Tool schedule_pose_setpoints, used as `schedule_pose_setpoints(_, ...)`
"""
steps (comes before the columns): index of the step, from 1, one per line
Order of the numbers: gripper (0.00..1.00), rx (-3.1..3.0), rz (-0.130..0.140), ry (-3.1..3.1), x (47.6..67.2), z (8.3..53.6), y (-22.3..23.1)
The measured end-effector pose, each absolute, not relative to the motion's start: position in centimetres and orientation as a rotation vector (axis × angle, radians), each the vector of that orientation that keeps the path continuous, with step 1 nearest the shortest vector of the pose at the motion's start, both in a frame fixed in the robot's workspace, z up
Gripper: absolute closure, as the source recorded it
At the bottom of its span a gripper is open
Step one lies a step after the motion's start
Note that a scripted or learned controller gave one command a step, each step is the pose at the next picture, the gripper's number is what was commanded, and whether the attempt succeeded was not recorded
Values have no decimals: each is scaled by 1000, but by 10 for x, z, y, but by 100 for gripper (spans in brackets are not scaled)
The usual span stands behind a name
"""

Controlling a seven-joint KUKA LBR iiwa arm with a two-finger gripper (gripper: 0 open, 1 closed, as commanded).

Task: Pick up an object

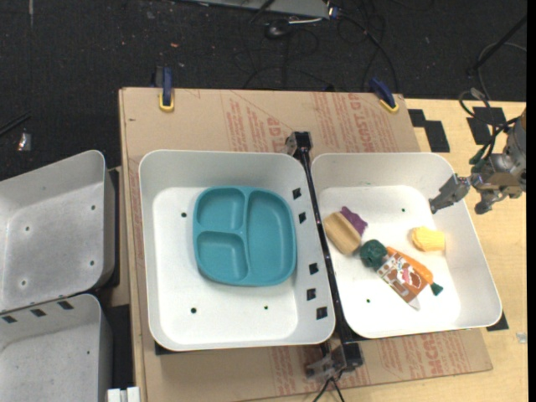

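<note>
The claw (466, 195), fingers spread open and gripping nothing, is being held at the right bin's (469, 308) far right rim, apparently so a descent can be lined up toward the yellow toy (428, 239) lying just below it.

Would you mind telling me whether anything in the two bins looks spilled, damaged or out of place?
Nothing stands out. The teal divided plate lies flat in the left bin. The right bin holds a loose cluster: a tan piece, a purple piece, a dark green piece, an orange packet and a yellow piece. No spill shows.
</note>
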State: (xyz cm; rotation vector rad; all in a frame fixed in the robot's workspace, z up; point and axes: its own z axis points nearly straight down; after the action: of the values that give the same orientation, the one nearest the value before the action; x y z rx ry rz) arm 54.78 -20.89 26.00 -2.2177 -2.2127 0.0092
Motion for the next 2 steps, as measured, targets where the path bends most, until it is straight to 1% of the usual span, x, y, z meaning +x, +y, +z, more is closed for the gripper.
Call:
schedule_pose_setpoints(1,0,-2221,1,-2223,550,266,-208)
schedule_pose_setpoints(2,0,-2219,5,-2216,545,202,-206)
